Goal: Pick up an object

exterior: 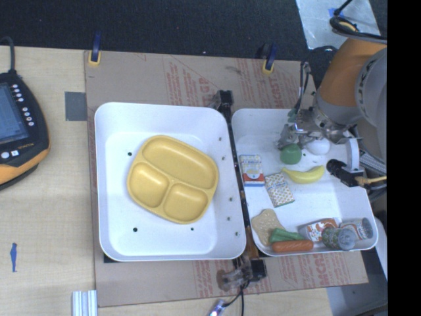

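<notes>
Nearest the camera, along the front wall of the right bin (pixel 368 206), lie a carrot (pixel 292 246), a green vegetable (pixel 284 235) touching it, a tan cracker-like piece (pixel 265 221), and a tube-shaped package (pixel 335 232) with a grey cap. Further back in the same bin, a small patterned packet (pixel 279 190) lies beside a small carton (pixel 250 168) with a red stripe. A yellow banana (pixel 304 174) lies just beyond the packet. The left bin (pixel 108 176) holds a yellow divided plate (pixel 172 178) with three compartments, lying flat near the bin centre. Both bins rest on the tabletop (pixel 52 242). A teach pendant (pixel 20 130) lies at the left edge of the tabletop. At the far side of the right bin, the hand (pixel 293 141) is positioned directly above a green round object (pixel 290 155), with a white round object (pixel 318 146) just beside it. The fingers are obscured; whether they are apart or together cannot be determined. No object is visibly between them.
</notes>
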Controlling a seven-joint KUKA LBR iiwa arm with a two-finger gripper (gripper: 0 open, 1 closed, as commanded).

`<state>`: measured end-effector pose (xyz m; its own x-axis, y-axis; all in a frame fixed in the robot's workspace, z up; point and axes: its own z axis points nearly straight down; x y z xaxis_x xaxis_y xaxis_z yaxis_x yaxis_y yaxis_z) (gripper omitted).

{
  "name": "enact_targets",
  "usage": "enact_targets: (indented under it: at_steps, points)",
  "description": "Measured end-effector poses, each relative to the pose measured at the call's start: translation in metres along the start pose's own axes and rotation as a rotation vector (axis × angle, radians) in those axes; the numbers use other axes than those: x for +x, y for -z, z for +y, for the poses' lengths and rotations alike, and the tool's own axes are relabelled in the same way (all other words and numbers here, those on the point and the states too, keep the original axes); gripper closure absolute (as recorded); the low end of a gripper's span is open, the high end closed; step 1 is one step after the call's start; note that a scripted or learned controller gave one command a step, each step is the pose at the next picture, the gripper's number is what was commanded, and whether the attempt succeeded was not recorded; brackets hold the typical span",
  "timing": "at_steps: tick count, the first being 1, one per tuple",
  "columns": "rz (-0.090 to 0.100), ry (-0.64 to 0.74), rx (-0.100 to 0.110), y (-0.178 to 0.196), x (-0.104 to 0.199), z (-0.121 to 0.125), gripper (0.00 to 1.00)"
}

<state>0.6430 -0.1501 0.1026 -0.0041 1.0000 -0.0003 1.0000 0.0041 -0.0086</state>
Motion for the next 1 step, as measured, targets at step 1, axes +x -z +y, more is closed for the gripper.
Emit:
enact_targets:
  at_steps: [1]
  points:
    - [0.001, 0.000, -0.007, 0.0903, 0.0674, 0.0132, 1.00]
